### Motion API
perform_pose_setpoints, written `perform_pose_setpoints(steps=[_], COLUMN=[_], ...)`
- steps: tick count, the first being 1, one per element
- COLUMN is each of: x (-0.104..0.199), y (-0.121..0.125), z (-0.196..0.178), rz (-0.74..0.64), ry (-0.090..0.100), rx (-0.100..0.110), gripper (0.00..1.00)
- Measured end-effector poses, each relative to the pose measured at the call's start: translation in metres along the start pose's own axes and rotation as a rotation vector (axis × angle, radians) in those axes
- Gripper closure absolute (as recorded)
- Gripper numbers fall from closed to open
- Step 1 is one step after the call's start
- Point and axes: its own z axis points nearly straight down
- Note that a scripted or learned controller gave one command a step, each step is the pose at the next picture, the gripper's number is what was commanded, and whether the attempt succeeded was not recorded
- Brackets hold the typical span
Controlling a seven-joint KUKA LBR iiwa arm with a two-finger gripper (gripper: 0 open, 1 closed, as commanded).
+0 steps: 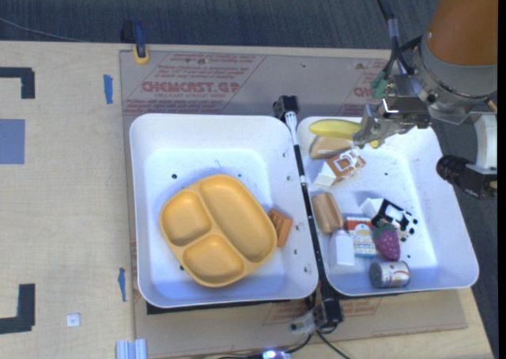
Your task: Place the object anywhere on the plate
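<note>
The gripper (370,137) is seen just right of the banana (332,127), above the right bin (443,191). Its grip cannot be told. The yellow plate (217,228) is set well left of the banana.

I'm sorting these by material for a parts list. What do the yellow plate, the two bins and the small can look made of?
Plate: likely moulded plastic, matte, uniform yellow, soft-edged compartments.
Left bin and right bin: probably thin white plastic, slightly glossy, rounded rims.
Can: seemingly metal, with a silvery shine.

two white bins (150,191), one yellow plate (217,227)
</note>
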Motion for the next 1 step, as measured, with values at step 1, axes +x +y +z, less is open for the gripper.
perform_pose_setpoints(steps=[1], x=[0.0297], y=[-0.0240], z=[-0.0539], rz=[-0.002], ry=[0.001], rx=[-0.002], gripper=[1.00])
